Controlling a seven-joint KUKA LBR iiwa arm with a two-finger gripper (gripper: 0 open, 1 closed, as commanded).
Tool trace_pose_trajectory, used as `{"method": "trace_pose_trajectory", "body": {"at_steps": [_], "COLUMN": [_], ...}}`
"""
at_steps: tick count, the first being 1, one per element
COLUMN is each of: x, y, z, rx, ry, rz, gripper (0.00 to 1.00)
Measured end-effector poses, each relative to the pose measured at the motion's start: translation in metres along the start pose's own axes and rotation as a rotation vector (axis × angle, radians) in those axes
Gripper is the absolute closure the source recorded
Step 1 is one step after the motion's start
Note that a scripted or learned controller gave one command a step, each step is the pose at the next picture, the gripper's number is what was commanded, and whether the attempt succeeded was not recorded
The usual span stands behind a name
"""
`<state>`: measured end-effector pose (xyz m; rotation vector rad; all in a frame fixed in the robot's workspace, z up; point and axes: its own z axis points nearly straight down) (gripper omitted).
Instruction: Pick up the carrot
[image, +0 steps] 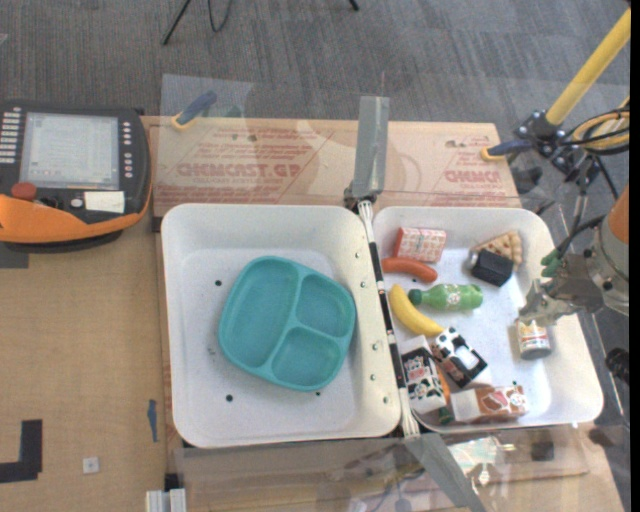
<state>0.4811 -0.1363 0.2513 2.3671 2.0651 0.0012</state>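
Two white bins are being carried side by side on the bench. The left bin (190, 250) is being occupied by a teal plate (288, 322) with three compartments, lying near its middle.

The carrot (410, 268) is lying in the right bin (570, 380), close to that bin's left wall and toward the far edge, with its length running roughly left to right. It is being touched by nothing that grips. A pink box (420, 243) is sitting just beyond it, toward the far left corner. A banana (413, 313) is lying just nearer than the carrot, along the left wall, and a green bottle (447, 296) is lying on its side beside the banana's upper end. A waffle slice (502, 246) and a black block (491, 267) are resting near the far right corner. A cow toy (457, 351) is lying around the bin's middle, and cartons (425, 378) are being crowded against the near edge, along with a brown pack (488, 402).

The gripper (540, 305) is being held over the right edge of the right bin, well apart from the carrot, directly above a small can (534, 338) (whether it is touching the can cannot be told). Its state cannot be told from this view.

A pendant (70, 172) is lying on the bench beyond the left bin's far left corner.
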Motion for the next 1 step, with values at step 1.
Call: {"method": "trace_pose_trajectory", "body": {"at_steps": [1], "x": [0.0291], "y": [0.0013], "z": [0.0444], "rx": [0.002], "ry": [0.001], "rz": [-0.402], "gripper": [1.0]}}
